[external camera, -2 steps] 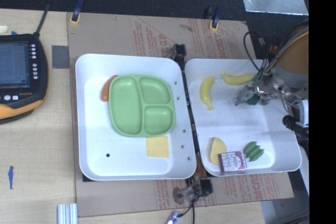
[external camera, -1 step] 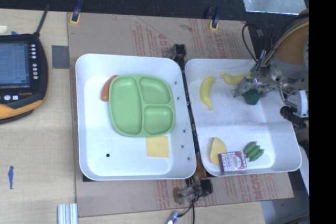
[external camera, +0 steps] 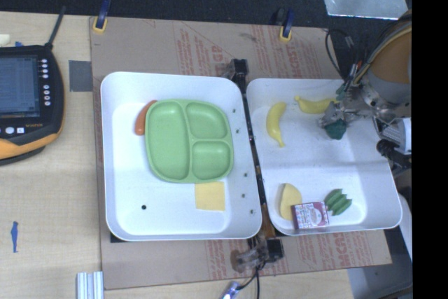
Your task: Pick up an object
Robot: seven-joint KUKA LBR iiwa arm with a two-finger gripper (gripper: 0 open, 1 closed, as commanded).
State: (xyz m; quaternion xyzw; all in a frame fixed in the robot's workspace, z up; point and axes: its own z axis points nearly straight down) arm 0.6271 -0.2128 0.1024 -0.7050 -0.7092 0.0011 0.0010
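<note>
My gripper (external camera: 337, 124) hangs over the upper right part of the right bin (external camera: 364, 157), close to a small yellow banana (external camera: 313, 105). A dark green bit shows at its tip, and I cannot tell whether that is a separate thing or part of the gripper. A larger yellow banana (external camera: 276, 122) lies to the left in the same bin. Along that bin's front lie a yellow wedge (external camera: 289, 198), a red box (external camera: 310, 215) and green pea pods (external camera: 338, 202).
The left bin (external camera: 122, 171) holds a green divided plate (external camera: 189, 140), an orange thing (external camera: 141, 119) half under its left edge, and a yellow cheese square (external camera: 210, 196). A tablet controller (external camera: 24, 98) lies at the bench's left. Clamps sit between the bins.
</note>
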